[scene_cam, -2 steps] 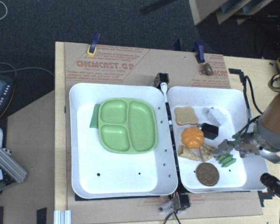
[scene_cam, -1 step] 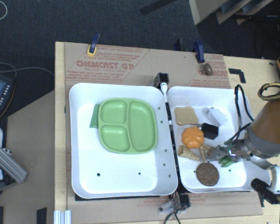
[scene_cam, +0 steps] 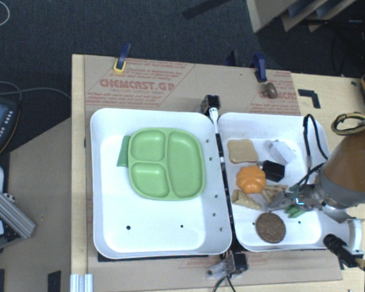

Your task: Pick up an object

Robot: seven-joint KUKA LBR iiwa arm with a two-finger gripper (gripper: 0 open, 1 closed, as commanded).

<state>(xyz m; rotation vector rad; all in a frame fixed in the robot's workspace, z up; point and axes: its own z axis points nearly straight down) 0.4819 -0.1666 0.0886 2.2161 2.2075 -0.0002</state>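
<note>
Reaching in from the right: the arm, grey with an orange band, low over the right bin.
Gripper: the gripper sits in the right bin's lower middle, among the objects; whether it is open or closed around anything cannot be told from this slanted view, as the tip is small and blurred against the clutter.
Right bin contents: a tan bread-like slab at the upper left; a white piece at the upper middle; a black block just below it; an orange round object beside the black block, left of the gripper; a pale beige wedge just under the orange object; a brown disc near the front wall, below the gripper.
Something green: a small green bit shows right at the gripper's tip; what it is cannot be told.
Left bin: the left bin holds a green divided plate with three compartments, lying flat in its upper middle.
Bench: the two bins stand side by side on a brown board with red printed lettering, clamped at the back edge by two blue clamps.
</note>
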